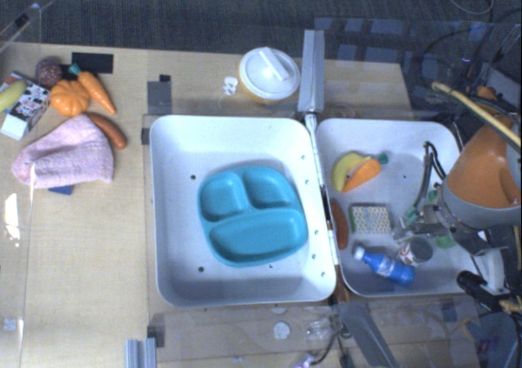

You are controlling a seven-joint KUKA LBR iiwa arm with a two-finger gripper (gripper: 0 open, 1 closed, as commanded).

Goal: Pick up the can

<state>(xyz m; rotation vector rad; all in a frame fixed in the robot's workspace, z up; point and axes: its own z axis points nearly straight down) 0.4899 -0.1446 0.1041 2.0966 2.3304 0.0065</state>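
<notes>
The grey KUKA arm with its broad orange band point(488, 169) reaches in from the right edge of the camera view, angled downward and leftward. At its tip the two-finger metal gripper point(414, 237) points down, low inside the right-hand part of the scene.

A robot lab — white bins point(163, 195) on a bench point(81, 277), toy food point(81, 97) beside.
</notes>
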